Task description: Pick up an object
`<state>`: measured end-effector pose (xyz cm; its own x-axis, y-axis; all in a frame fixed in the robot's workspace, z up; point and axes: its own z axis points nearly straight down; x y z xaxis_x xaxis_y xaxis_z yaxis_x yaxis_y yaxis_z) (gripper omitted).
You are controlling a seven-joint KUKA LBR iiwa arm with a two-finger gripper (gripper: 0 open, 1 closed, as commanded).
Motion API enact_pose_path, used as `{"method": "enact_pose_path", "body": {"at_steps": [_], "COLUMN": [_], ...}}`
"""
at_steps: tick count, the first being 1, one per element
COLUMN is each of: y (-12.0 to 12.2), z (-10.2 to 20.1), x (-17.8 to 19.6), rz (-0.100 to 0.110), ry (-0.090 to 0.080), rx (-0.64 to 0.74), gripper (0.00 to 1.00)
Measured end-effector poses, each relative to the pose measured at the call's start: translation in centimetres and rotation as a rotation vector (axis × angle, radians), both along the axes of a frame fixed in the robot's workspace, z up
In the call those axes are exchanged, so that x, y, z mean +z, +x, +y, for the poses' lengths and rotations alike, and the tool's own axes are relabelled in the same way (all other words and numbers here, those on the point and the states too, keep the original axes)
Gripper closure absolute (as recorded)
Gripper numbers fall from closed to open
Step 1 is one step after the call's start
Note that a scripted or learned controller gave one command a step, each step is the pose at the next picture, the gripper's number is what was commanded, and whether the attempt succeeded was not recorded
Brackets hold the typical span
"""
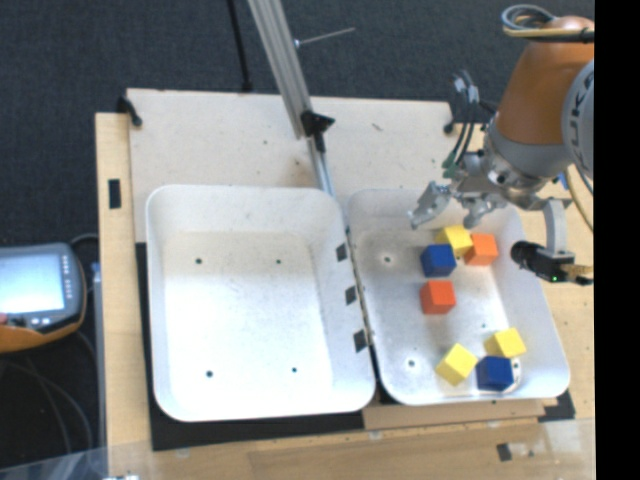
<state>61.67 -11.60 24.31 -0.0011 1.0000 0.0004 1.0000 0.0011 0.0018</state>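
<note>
Your nearest targets: a yellow cube (pixel 459 237), blue cube (pixel 437 259) and orange cube (pixel 483 248), clustered touching at upper centre of the right bin (pixel 390 368). They lie just below and slightly right of the jaws (pixel 447 203), which hover above them with nothing between; open or closed, you cannot tell. A red-orange cube (pixel 437 296) sits just below that cluster. Three more cubes sit near the bin's lower right. The left bin (pixel 165 298) takes up centre-left of the table (pixel 200 128).

A pale wooden bench (pixel 220 138) stands on dark grey carpet floor (pixel 100 28). A slanted silver metal rail (pixel 280 53) rises behind the bench. Left of the bench sits a small grey screen device (pixel 35 288).
</note>
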Motion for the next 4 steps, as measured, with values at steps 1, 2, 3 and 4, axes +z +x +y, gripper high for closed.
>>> {"method": "enact_pose_path", "body": {"at_steps": [1,2,3,4], "y": [3.0,1.0,3.6,3.6], "z": [0.1,-7.3,-8.2,-8.4], "x": [8.2,-0.2,-11.3,-10.5], "rz": [-0.01,0.009,-0.022,-0.023], "ry": [-0.003,-0.003,-0.009,-0.012], "rx": [0.003,-0.008,0.0,0.001], "gripper": [0.0,0.0,0.0,1.0]}}
